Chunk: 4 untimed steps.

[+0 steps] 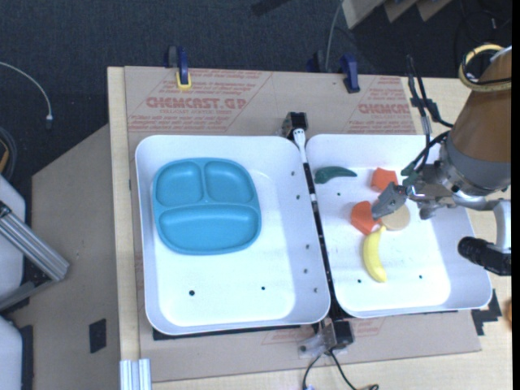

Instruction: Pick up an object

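In the right bin (pixel 431 295), 4 small items lie near the middle. A yellow banana (pixel 374 256) lies lengthwise toward the near side. Just above it sit an orange-red rounded piece (pixel 362 216) and a pale beige round piece (pixel 396 218), which touches the banana's upper end. An orange block (pixel 383 179) lies farther back, and a dark green curved piece (pixel 334 173) rests near the bin's left wall.

The gripper (pixel 392 201) hangs low over this cluster, its grey tip between the orange-red piece and the beige piece, just beside both. Whether its fingers are spread or pressed together cannot be told at this angle, and nothing is plainly seen between them.

The arm (pixel 487 128) comes in from the right, its orange band above the wrist.

The left bin (pixel 227 299) holds a blue divided plate (pixel 208 205) with 3 compartments, set toward its back left. Both bins rest on a brown board (pixel 244 96) fixed with 2 blue clamps (pixel 180 62) at the far edge.
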Tool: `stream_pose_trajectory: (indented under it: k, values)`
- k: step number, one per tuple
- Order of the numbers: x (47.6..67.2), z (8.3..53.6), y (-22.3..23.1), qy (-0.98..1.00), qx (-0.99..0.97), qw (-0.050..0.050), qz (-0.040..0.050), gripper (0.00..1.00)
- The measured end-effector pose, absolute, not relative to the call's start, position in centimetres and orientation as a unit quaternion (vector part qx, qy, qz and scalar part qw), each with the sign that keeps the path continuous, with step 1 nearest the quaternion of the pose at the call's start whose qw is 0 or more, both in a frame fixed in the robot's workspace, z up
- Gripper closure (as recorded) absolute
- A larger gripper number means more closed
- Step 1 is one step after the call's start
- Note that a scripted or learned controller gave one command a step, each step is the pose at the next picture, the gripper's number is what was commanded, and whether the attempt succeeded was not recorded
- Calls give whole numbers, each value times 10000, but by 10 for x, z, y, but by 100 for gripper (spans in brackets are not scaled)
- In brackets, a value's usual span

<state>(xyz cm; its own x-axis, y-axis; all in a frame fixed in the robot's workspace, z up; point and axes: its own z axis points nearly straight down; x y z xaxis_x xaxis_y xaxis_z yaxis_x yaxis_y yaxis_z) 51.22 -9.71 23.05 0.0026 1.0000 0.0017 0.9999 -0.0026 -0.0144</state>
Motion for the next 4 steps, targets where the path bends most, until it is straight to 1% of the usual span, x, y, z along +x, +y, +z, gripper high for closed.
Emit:
stream_pose_trajectory:
  k: [1, 2, 3, 4]
  values:
    - [515, 238, -97, -7073, -7070, 0, -2, 0]
    - [509, 178, -91, -7070, -7072, 29, 14, 0]
    - [508, 135, -92, -7068, -7075, 27, 14, 0]
    - [507, 82, -92, -7066, -7076, 22, 10, 0]
